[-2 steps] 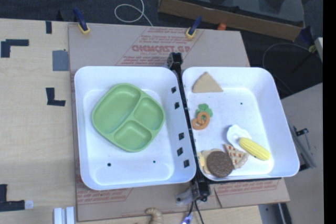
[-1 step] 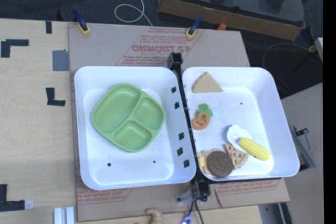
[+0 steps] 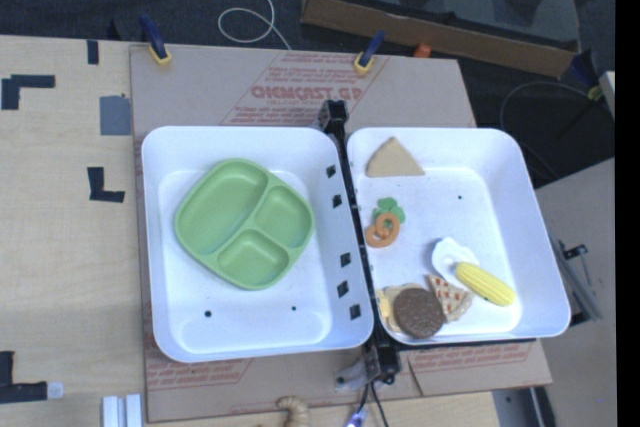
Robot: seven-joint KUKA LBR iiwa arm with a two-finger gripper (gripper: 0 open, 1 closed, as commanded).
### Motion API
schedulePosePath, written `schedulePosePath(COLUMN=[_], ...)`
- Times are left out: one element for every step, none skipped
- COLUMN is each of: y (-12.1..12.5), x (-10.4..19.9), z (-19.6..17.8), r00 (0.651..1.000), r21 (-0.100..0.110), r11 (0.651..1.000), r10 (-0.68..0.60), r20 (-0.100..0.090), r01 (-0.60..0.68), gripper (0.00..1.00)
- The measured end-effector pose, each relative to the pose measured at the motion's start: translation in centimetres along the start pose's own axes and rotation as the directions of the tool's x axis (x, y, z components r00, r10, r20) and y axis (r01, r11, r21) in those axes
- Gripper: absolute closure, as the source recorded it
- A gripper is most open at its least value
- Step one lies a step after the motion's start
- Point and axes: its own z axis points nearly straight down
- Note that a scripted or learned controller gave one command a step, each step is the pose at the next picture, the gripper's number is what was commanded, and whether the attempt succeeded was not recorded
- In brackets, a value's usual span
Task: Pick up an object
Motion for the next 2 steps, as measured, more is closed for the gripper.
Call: schedulePosePath(y=[0.02,0.04], x=[0.08,0.13], z=[-0.95,-1.9], r00=[1.0,1.0], r21=[0.001,0.002], r11=[1.0,1.0], r10=[-0.002,-0.003], r20=[0.0,0.001], r01=[0.002,0.003], gripper=[1.0,1.0])
